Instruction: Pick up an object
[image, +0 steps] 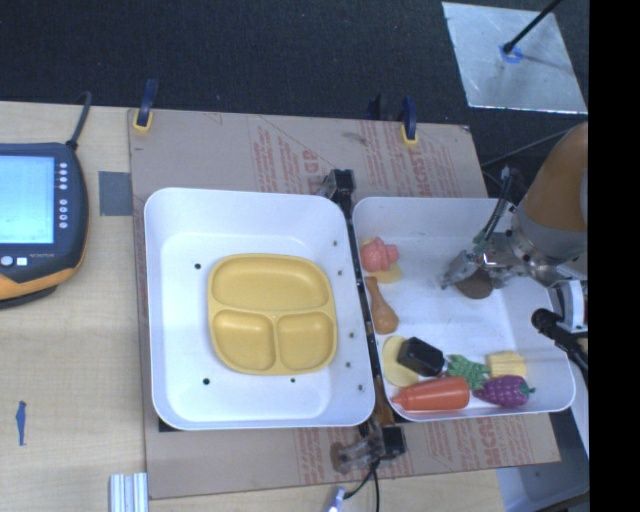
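Nearest the camera, along the front wall of the right shallow white bin (560, 400), lie an orange plastic carrot (433, 394), a purple bunch of toy grapes (503, 390), a small pale yellow block (506, 362) and a green leafy toy piece (467, 366). Just behind the carrot, a black rectangular block (421, 356) rests on a flat yellow disc (396, 362).

Further back against the bin's left wall lies a tan drumstick-shaped toy (380, 308), and behind it a pink rounded toy (379, 256).

The two-finger gripper (476, 270) is down in the far right part of this bin, reaching in from the right on the grey arm with an orange band (555, 205). A small dark brown rounded object (475, 287) lies on the bin floor right at the fingertips, touching or just beneath them. Whether the fingers are parted or closed on it cannot be told.

The left shallow white bin (165, 330) holds a yellow three-compartment plastic tray (272, 312). Both bins stand on a brown cardboard sheet (250, 150). At the far left sits a grey handheld control pendant with a screen (35, 215).
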